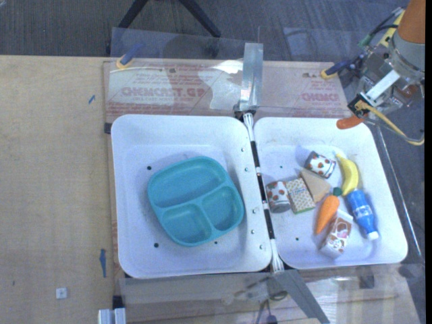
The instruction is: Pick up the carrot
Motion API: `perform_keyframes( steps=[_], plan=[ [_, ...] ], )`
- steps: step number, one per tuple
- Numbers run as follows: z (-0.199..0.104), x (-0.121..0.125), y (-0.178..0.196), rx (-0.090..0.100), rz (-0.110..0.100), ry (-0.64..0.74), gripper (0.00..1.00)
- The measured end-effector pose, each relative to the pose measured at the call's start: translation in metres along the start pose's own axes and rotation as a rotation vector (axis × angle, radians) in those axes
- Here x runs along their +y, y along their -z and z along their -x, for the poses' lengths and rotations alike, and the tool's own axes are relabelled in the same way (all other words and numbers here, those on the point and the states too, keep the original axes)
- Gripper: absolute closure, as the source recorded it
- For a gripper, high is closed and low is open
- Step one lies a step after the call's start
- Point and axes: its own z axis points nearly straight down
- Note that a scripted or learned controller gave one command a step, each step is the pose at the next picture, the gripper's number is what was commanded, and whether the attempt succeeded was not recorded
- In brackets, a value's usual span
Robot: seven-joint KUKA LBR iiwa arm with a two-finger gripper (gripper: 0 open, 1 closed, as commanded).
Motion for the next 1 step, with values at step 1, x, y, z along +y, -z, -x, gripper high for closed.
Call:
perform_keyframes(
  steps=[1],
  plan=[
    [-0.0010, -0.0001, 0.0097, -0.001, 0.001, 0.002, 1.00]
  ],
)
